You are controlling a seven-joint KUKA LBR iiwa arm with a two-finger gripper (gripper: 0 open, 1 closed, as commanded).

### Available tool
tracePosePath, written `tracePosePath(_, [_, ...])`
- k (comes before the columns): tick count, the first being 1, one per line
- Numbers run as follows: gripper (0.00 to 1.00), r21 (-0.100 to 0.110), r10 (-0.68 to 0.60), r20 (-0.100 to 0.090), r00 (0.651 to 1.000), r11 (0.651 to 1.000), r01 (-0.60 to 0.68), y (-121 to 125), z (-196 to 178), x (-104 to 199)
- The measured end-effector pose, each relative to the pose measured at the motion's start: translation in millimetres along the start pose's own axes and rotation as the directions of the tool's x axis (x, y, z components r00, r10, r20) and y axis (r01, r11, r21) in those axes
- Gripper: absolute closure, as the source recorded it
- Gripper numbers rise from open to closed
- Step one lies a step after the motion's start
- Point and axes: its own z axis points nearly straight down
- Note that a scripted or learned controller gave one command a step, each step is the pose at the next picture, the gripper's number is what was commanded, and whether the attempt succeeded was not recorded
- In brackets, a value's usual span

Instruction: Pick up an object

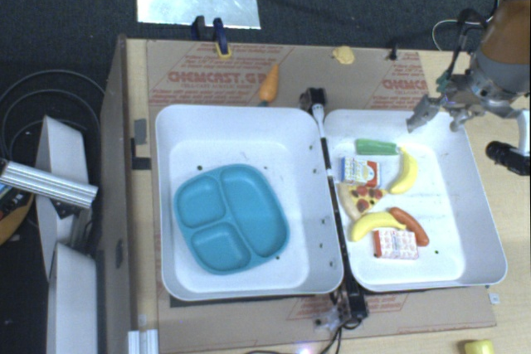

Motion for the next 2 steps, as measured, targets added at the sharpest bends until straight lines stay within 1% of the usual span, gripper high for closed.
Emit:
tracePosePath(1, [0.00,0.013,0.003,-0.003,1.000,1.000,-0.003,-28.2,131.9,-3.9])
tracePosePath(2, [1.00,-0.003,0.000,0.001,1.000,1.000,0.000,-23.0,112.8,-4.5])
